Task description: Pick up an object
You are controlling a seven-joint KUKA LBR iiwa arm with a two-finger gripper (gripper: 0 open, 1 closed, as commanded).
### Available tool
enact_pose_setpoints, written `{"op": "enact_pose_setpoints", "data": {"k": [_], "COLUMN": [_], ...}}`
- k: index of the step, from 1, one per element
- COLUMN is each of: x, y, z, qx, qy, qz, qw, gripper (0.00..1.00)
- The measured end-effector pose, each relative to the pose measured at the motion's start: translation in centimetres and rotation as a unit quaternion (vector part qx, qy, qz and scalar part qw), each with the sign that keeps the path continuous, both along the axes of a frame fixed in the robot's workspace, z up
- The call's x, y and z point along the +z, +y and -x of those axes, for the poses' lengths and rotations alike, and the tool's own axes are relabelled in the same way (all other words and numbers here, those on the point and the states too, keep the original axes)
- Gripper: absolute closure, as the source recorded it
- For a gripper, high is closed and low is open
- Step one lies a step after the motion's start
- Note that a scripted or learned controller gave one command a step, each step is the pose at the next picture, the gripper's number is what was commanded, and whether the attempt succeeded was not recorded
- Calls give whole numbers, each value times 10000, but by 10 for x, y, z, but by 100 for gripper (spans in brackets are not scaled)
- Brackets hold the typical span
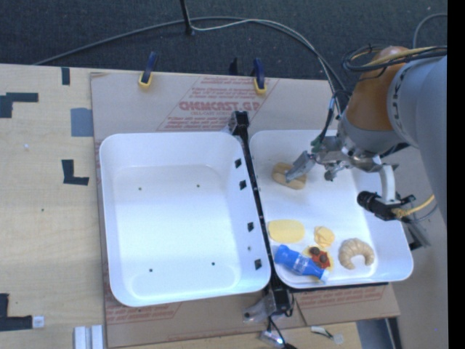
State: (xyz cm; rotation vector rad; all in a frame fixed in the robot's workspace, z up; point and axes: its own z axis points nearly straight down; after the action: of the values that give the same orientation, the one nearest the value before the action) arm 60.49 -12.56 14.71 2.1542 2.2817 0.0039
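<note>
In the right bin (392, 267) lie a tan bread-like piece (282, 175) near the back left, a flat yellow piece (286, 230), a small yellow piece (324, 235), a croissant (356, 252), and a blue bottle-like object (298, 262) with a dark red bit (317, 254) by it. My gripper (299, 170) reaches in from the right and hangs right at the tan piece, its fingertips touching or just over the piece's right end. The tan piece rests on the bin floor.
The left bin (116, 195) sits beside the right one, with a black divider clip strip (251, 195) between them. Both bins rest on a cardboard sheet (196, 104) held by blue-yellow clamps (147, 71). Cables run over the back of the bench.
</note>
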Motion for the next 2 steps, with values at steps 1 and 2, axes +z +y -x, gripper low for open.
{"op": "enact_pose_setpoints", "data": {"k": [1, 2], "x": [-65, -53], "y": [34, 32], "z": [-38, -38], "qx": [-272, -282], "qy": [40, 24], "qz": [-7, -1], "qw": [9996, 9996], "gripper": [0, 100]}}
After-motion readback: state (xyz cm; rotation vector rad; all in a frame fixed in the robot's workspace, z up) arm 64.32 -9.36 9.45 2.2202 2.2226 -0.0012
